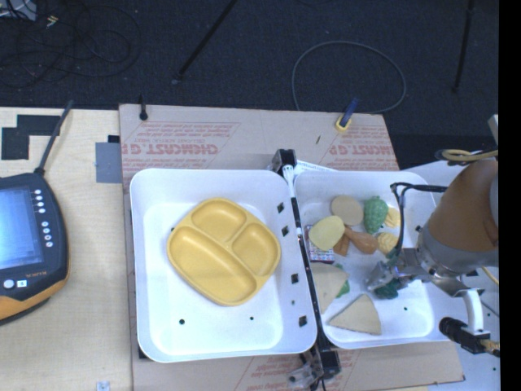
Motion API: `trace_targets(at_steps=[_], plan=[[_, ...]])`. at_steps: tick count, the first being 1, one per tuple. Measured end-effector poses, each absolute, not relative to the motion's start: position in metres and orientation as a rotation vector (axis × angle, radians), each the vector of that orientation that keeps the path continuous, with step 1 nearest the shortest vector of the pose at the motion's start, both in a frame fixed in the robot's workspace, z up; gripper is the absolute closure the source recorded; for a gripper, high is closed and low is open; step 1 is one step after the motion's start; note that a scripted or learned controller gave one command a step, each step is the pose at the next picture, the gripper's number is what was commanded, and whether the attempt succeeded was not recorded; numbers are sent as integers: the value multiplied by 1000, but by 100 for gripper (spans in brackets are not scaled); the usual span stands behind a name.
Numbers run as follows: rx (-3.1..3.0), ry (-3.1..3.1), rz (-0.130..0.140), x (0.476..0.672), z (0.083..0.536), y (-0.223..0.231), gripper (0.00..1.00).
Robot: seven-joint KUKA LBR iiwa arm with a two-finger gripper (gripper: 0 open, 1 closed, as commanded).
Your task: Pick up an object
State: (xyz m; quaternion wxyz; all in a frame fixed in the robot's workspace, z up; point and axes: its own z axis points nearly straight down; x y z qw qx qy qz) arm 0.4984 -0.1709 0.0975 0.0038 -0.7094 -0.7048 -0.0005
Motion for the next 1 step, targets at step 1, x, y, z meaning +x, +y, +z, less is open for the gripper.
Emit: trace_targets(at_steps=[1], plan=[[-2216, -2232, -7, 558, 197, -122, 100]])
